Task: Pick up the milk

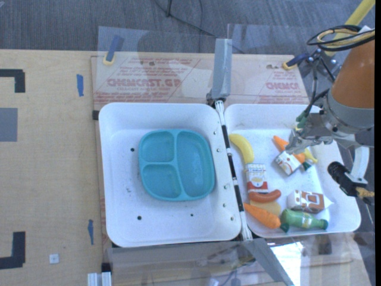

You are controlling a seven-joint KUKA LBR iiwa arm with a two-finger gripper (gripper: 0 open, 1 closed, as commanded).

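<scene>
Working outward from the milk (pixel 306 201), a small carton lying low in the right bin (pixel 262 119): a green bottle (pixel 305 221) touches its near side, an easy mistaken grab. Beyond it, the gripper (pixel 296 149) hovers over another small carton (pixel 287 163) instead. I cannot tell how the jaws stand. Descending here risks seizing the wrong item.

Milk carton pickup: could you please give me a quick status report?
Claw low over right bin, just above milk carton. Carton tilted on bin floor, not lifted. Carrot and small orange piece crowd it.
</scene>
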